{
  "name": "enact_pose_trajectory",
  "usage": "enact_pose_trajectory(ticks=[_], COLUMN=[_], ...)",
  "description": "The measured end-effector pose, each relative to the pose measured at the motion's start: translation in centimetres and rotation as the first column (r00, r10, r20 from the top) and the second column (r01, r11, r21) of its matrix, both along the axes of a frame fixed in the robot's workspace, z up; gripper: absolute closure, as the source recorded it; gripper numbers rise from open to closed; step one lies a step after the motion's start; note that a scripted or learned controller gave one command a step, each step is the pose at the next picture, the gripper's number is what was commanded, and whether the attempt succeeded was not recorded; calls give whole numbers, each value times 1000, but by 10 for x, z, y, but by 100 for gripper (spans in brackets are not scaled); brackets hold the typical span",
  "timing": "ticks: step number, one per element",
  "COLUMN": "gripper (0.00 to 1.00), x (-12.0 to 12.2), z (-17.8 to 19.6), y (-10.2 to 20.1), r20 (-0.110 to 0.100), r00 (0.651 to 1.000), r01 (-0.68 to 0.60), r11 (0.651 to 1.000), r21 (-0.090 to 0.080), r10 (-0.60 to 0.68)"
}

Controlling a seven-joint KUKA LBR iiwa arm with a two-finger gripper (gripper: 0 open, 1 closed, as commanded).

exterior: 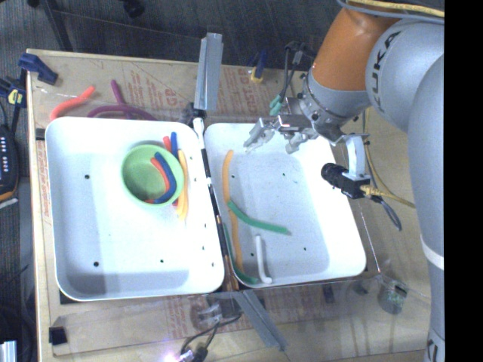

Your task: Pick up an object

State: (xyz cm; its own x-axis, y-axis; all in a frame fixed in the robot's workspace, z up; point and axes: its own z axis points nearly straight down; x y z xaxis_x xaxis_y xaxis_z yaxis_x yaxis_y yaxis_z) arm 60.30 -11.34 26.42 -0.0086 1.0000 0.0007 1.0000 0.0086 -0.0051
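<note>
My gripper (273,141) hangs over the far edge of the right bin (332,240), open, with nothing between its fingers. Below it in that bin lie a long orange strip (228,194) along the left wall, a green strip (258,220) across the middle, and a white piece (261,259) near the front. The left bin (90,255) holds a green bowl (151,173) with red, blue and yellow strips draped over its right side.
A grey metal bar (208,70) stands at the far end of the gap between the bins. Behind the left bin lie a red tool (72,102) and a purple tube (121,111). A black fitting with cables (343,179) hangs off the wrist over the right bin's right wall.
</note>
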Motion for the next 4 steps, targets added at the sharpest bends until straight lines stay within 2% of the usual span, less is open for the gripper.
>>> enact_pose_trajectory(ticks=[1, 2, 3, 4], gripper=[0, 0, 0, 100], x=[53, 54, 54, 54], z=[-86, -145, -168, -159], y=[23, 4, 4, 7], r20=[1, 3, 7, 6], r00=[995, 993, 998, 998], r01=[-98, -121, -64, -70], r11=[995, 993, 998, 998], r21=[0, -1, -15, -9], r10=[98, 121, 65, 70])
